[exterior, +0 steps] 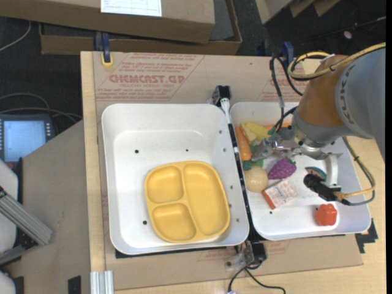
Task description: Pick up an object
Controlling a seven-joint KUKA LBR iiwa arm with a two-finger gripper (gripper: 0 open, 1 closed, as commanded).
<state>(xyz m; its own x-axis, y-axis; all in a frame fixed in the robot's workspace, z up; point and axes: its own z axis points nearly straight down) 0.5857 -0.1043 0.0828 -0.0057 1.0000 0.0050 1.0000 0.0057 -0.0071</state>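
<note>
The arm (pixel 343 97) reaches in from the right and hangs over the far part of the right bin (pixel 294 228). Its gripper (pixel 283 144) sits low among the toys, just above a bunch of purple grapes (pixel 282 168) — knobbly, dark violet, lying near the bin's middle. Whether the gripper is released or clenched I cannot tell.

Just left of the grapes lies a pale cream ball (pixel 256 179), and near it, toward the front, a small white-and-red packet (pixel 280 194). An orange carrot (pixel 243 144) lies along the bin's left wall, with something yellow (pixel 256 130) beside it at the far end. A red pepper (pixel 326 214) rests near the front right corner, well apart from the grapes.

The left bin (pixel 122 133) holds a yellow tray (pixel 185 199) with three compartments — set toward the near side.
</note>
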